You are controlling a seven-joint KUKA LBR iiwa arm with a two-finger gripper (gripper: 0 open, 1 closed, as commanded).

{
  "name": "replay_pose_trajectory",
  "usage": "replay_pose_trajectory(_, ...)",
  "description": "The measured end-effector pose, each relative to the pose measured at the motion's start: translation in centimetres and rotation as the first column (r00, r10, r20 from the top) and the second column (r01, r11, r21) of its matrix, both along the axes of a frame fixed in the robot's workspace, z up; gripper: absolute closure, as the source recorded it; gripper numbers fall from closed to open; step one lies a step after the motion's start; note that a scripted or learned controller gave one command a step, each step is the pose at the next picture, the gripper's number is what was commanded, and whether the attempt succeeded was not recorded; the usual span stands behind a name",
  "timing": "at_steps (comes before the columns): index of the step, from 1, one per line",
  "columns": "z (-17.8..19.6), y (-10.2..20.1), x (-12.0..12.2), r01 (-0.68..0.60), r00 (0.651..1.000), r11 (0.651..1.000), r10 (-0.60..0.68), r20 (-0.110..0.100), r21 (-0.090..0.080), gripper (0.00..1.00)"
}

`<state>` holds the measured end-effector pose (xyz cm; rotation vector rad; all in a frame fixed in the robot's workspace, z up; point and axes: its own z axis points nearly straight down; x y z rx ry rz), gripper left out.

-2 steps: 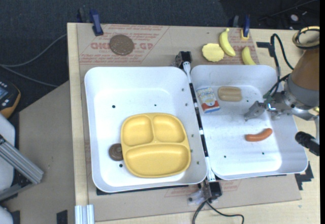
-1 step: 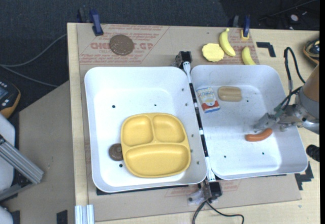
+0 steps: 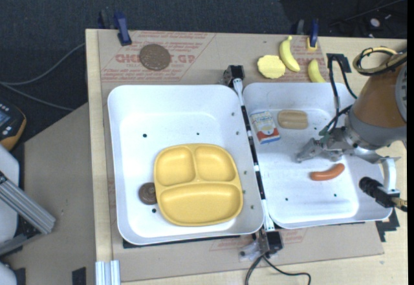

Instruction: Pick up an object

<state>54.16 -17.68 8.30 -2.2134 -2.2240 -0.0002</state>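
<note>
Dark carpet lies around a brown desk (image 3: 97, 148) that carries two white bins side by side. Inside the left bin (image 3: 129, 116) sits a yellow plate (image 3: 196, 183) with three parts, and a small brown round thing (image 3: 147, 194) peeks out at its left edge. Over in the right bin (image 3: 284, 206) are a small carton (image 3: 265, 126) near the top left, a tan bun (image 3: 293, 120) just beside it, and a red sausage (image 3: 326, 173) lower down.

From the right, the grey arm (image 3: 381, 109) with its orange band reaches in. Its gripper (image 3: 309, 152) is low inside the right bin, just above and to the left of the sausage. I cannot tell if it is wide or narrow, and I see nothing held in it.

Behind the bins, on the desk, lie two yellow bananas (image 3: 290, 55), a yellow lump (image 3: 272, 66) and a brown disc (image 3: 154, 56).
</note>
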Motion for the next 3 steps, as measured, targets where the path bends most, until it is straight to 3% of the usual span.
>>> replay_pose_trajectory(1,16.3,-0.6,11.4,-0.002,1.000,1.000,0.002,0.030,-0.011,0.00)
replay_pose_trajectory(2,3.9,-4.5,6.7,0.010,1.000,1.000,-0.010,-0.010,-0.001,0.00)
replay_pose_trajectory(3,5.3,-4.0,0.4,0.008,1.000,1.000,-0.008,-0.002,-0.001,0.00)
